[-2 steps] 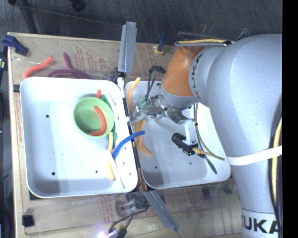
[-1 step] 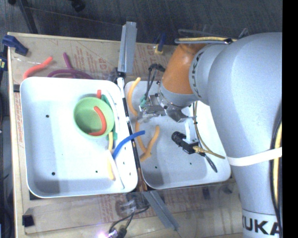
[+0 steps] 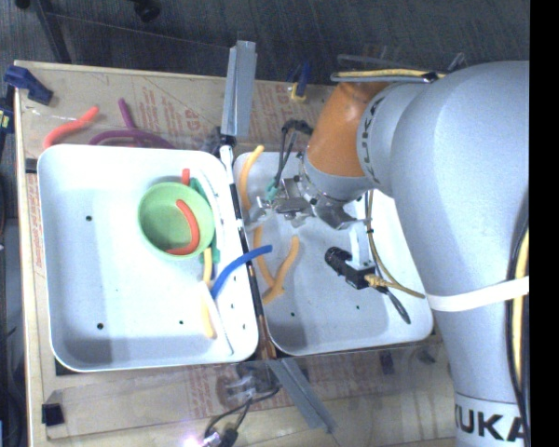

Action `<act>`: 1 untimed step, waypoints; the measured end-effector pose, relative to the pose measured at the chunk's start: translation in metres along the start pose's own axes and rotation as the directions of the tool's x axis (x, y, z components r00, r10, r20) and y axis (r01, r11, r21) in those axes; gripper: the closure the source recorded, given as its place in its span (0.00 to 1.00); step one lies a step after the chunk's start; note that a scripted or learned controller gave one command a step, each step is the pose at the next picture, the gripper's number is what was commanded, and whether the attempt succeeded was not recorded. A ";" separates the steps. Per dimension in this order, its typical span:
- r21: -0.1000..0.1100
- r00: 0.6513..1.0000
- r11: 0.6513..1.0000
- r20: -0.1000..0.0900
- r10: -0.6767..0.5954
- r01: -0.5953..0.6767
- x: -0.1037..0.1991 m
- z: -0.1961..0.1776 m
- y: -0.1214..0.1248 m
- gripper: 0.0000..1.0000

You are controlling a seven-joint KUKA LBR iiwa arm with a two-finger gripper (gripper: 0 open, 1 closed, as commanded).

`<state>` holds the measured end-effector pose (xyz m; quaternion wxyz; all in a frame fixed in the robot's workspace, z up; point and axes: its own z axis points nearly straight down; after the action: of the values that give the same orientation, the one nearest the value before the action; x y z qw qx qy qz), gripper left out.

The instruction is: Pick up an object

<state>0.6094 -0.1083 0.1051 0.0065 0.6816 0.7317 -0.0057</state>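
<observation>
1. The grey arm with its orange band reached in from the right over the right-hand shallow white bin, and the gripper hung low near that bin's upper left corner.
2. Whether the gripper was spread or pressed together could not be told; cabling and the wrist hid its tips, and nothing was visibly pinched.
3. The likeliest target, a slim orange plastic strip, lay on the floor of the right bin just below the gripper.
4. Its long axis ran steeply, upper end leaning right toward the gripper and lower end toward the bin's near-left side.
5. It looked light and somewhat bendy, probably smooth; a pinch across its narrow width near the middle seemed the safest hold.
6. A curved blue plastic strip bridged the divide between the two bins, beside the orange strip.
7. A thin yellow-orange curved piece lay by the left wall of the right bin, above the gripper.
8. The left-hand white bin held a green plastic bowl with a red curved piece inside it.
</observation>
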 end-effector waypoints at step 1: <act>0.002 1.000 1.000 -0.002 -0.005 0.005 0.002 -0.009 0.000 1.00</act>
<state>0.6095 -0.1063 0.1145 0.0053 0.6798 0.7333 -0.0058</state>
